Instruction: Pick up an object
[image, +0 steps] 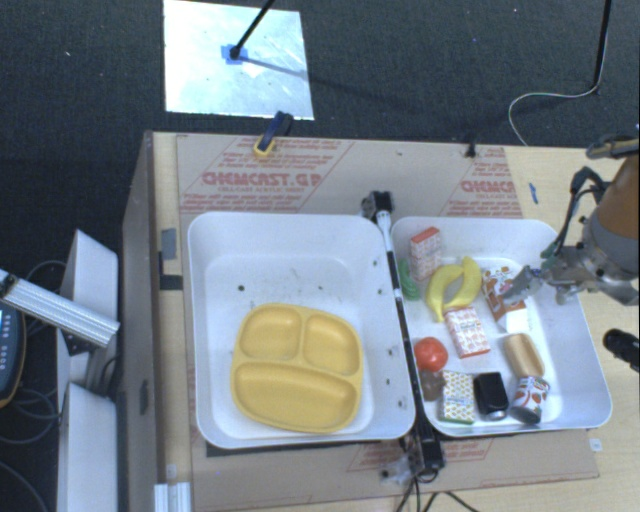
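Observation:
The right bin (570, 330) holds several small items: a yellow banana (455, 285), a red and white carton (425, 248), a second small carton (467, 332), a red tomato (431, 353), a tan bread roll (522, 355), a black block (490, 392), a can (528, 398) and a green and white box (457, 397). My gripper (527, 281) reaches in from the right, low over the bin's right side. It sits just beside a brown packet (496, 291) and above a white block (516, 320). Nothing can be seen held in it.
The left bin (290, 250) contains a yellow divided tray (298, 365). A black divider strip (395, 300) runs between the two bins. A green item (408, 280) lies against the right bin's left wall. Cables hang around the arm (610, 225) at the right.

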